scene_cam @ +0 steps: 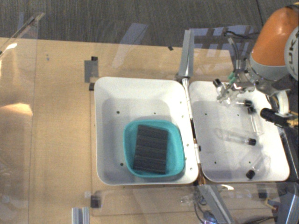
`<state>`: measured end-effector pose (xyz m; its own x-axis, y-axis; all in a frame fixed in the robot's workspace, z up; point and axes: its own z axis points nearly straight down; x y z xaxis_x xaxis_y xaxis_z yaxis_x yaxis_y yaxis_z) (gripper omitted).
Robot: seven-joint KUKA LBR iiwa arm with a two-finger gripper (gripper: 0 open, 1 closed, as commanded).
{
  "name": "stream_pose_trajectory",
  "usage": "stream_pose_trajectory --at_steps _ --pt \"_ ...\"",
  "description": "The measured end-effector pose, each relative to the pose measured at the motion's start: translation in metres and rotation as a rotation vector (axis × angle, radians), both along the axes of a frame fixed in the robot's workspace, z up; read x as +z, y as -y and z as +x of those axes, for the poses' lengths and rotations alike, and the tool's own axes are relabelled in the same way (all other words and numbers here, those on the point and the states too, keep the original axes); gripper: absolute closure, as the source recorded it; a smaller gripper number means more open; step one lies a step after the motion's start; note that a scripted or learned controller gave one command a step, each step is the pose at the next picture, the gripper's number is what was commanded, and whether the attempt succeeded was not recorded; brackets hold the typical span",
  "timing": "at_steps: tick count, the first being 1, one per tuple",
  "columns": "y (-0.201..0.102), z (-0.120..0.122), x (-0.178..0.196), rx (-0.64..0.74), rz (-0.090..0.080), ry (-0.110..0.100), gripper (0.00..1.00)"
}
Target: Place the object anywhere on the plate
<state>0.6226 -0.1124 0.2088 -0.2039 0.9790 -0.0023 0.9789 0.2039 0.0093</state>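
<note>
Though cut off, arm lettering: "UK" on the grey shell (293,50).
Object: dark ribbed block (150,149) lying on teal plate (175,139).
Gripper (229,88): open or shut, cannot tell.

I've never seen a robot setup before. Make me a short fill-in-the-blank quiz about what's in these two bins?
1. The teal plate sits in the ____ bin.
2. The ridged object lying on the plate is dark ____.
3. The clear tubes in the right bin have ____ caps.
4. The arm wears an ____ band.

Missing words: left; grey; black; orange
</note>
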Motion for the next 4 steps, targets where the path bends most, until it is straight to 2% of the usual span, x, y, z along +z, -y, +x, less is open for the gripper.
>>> stream_pose_trajectory --at_steps 1,2,3,4 --pt "-0.050 -0.063 -0.024 0.229 -0.001 -0.004 1.00" --pt "-0.129 -0.134 -0.024 0.379 -0.001 -0.004 1.00" --pt "-0.175 -0.074 -0.023 0.508 -0.002 -0.002 1.00" --pt "-0.174 -0.074 -0.023 0.507 -0.002 -0.001 0.00"
